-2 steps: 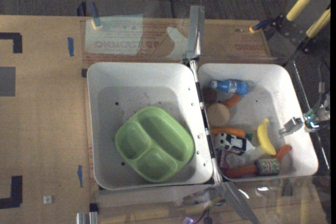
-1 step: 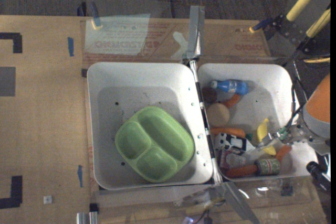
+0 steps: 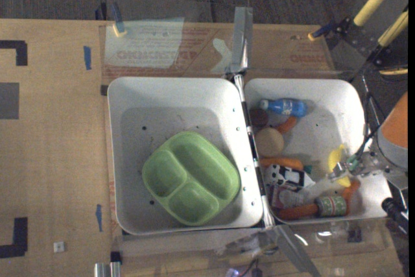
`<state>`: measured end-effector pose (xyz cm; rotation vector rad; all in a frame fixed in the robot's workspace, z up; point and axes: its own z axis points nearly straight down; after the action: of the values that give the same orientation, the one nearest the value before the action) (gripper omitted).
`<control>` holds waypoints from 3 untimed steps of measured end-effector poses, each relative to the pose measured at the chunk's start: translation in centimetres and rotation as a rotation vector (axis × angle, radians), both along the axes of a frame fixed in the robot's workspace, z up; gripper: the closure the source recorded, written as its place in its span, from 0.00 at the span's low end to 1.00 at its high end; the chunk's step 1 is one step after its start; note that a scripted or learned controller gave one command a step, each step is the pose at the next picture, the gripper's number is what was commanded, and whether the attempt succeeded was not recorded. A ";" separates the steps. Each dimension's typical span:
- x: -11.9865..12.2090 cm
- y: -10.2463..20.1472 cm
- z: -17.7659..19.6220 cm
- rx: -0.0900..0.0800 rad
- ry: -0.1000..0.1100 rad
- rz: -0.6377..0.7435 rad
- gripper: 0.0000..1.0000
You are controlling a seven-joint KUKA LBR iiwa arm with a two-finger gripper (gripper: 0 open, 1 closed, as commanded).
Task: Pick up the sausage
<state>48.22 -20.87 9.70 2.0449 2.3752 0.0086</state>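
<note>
The right bin (image 3: pixel 324 91) holds a heap of toy food. A short reddish-orange sausage (image 3: pixel 290 124) lies near the bin's back, just under a blue bottle (image 3: pixel 283 106). Another long reddish piece (image 3: pixel 297 211) rests along the front wall beside a green can (image 3: pixel 332 205); I cannot tell which of the two is the sausage. My gripper (image 3: pixel 351 166) hangs low over the right side of this bin, beside a yellow banana (image 3: pixel 336 157) and well to the right of both reddish pieces. The grey arm with its orange band (image 3: pixel 397 133) comes in from the right edge.
A green divided plate (image 3: pixel 190 177) lies in the left bin (image 3: pixel 130 107). The right bin also has a tan ball (image 3: pixel 270 141), a brown lump (image 3: pixel 259 117), an orange carrot-like stick (image 3: pixel 282 162), a black-and-white cow-patterned item (image 3: pixel 286 174) and a small orange piece (image 3: pixel 351 189).
</note>
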 end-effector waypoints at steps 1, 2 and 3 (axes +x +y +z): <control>0.0 -0.1 1.0 -0.001 -0.003 -0.004 1.00; -0.3 7.5 4.8 0.002 0.010 -0.389 1.00; -0.3 7.5 4.8 0.002 0.010 -0.389 0.00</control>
<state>47.97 -13.38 14.49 2.4714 1.9399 -0.0013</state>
